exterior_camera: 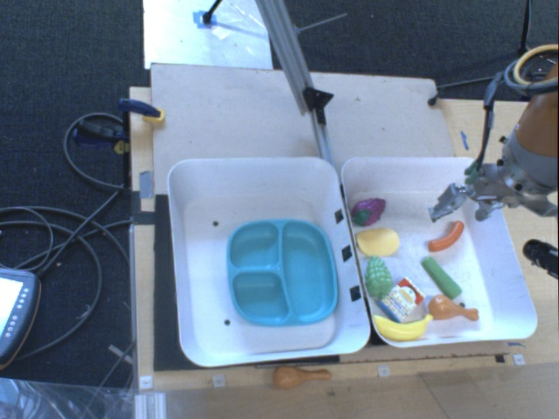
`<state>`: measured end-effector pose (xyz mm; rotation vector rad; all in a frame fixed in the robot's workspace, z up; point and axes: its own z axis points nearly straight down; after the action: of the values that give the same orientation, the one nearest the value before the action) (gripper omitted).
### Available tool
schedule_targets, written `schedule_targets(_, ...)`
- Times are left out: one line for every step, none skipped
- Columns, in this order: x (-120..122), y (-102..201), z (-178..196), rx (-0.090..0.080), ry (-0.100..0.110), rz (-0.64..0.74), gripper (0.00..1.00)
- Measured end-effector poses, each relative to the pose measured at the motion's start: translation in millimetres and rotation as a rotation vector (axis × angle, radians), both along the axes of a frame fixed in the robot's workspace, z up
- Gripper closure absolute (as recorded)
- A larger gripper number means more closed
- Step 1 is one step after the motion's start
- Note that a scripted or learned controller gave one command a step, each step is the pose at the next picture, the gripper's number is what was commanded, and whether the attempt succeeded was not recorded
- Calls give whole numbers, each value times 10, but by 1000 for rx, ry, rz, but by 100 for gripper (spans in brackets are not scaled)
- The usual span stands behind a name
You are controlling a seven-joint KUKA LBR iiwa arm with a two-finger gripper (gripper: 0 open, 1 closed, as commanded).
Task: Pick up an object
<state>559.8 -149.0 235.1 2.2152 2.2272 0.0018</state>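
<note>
Right bin (511,273): red sausage (446,236) just below the jaws (447,202).

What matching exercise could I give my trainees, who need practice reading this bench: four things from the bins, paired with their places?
Things:
1. blue tray
2. banana
3. purple toy
4. red sausage

Places:
A. front edge of the right bin
B. just below the gripper, right bin
C. left bin
D. far left corner of the right bin, near the divider

Pairs: 1-C, 2-A, 3-D, 4-B
</note>
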Motion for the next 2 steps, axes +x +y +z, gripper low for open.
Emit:
schedule_targets(1,0,2,0,-1,-2,0)
schedule_targets(-31,29,-422,0,4,-5,0)
